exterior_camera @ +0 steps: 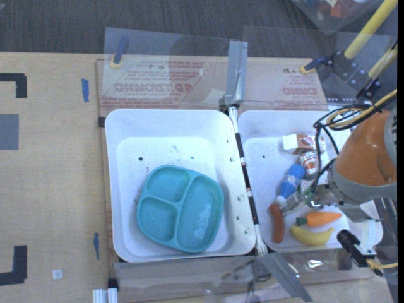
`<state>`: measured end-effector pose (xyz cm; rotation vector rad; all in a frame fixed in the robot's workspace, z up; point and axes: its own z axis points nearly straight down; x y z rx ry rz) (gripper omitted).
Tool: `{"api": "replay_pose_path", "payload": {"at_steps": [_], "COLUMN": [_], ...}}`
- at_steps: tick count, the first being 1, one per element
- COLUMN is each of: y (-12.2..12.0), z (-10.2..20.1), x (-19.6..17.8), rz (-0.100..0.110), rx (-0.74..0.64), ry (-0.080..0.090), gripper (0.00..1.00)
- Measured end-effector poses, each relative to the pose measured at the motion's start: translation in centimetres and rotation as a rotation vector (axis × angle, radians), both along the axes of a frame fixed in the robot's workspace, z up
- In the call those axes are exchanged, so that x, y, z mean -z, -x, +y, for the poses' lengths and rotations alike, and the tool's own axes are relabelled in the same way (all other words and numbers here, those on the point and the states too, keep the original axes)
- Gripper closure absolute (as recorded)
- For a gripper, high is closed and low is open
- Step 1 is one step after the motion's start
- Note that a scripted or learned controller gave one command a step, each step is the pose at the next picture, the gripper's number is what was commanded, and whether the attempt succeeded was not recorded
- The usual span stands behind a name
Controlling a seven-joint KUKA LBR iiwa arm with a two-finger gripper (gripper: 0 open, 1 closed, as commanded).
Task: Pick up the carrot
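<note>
Nearest you, the banana (pixel 312 235) lay in the right bin (pixel 265 137); the carrot (pixel 322 219) sat just beyond it. Your end effector (pixel 314 197) hovered close above, its state unclear. You were approaching; next, descend squarely.

One fixed camera above the bench (pixel 50 169), angled down, left bin (pixel 120 169) and right bin (pixel 265 131) both framed; arm (pixel 369 156) entering from right

orange carrot (pixel 322 218); yellow banana (pixel 311 235); teal plate (pixel 181 208); white bins (pixel 120 169)
</note>
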<state>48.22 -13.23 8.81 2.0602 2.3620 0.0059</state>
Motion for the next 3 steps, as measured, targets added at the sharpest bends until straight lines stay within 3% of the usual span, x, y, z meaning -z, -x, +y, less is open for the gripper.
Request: {"api": "replay_pose_path", "payload": {"at_steps": [1, 2, 3], "y": [0.3, 0.1, 0.1], "z": [-5.4, 0.0, -8.7], "x": [-2.1, 0.0, -1.3], "rz": [0.008, 0.002, 0.011], "rx": [0.045, -0.013, 0.094], "ry": [-0.001, 0.001, -0.012], "gripper": [0.00, 0.00, 0.00]}}
